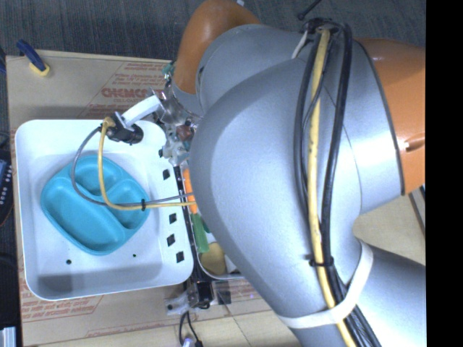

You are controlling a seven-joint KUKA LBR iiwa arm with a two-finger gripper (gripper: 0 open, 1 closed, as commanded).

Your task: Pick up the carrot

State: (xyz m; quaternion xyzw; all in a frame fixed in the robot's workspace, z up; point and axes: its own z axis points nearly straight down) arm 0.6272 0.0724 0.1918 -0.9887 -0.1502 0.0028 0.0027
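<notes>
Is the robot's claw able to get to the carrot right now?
Probably yes, though it's hard to tell. The big grey arm covers most of the right bin, and just a thin orange sliver of what looks like the carrot peeks out at its edge. The claw sits just above that sliver.

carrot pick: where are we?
Done: the arm is already over the bins, its bulk covering most of the right one. In hand: nothing visible; an orange sliver at the divider may be the carrot, partly hidden. Left: a confirmed grasp and lift. The left bin holds a blue tray.
</notes>
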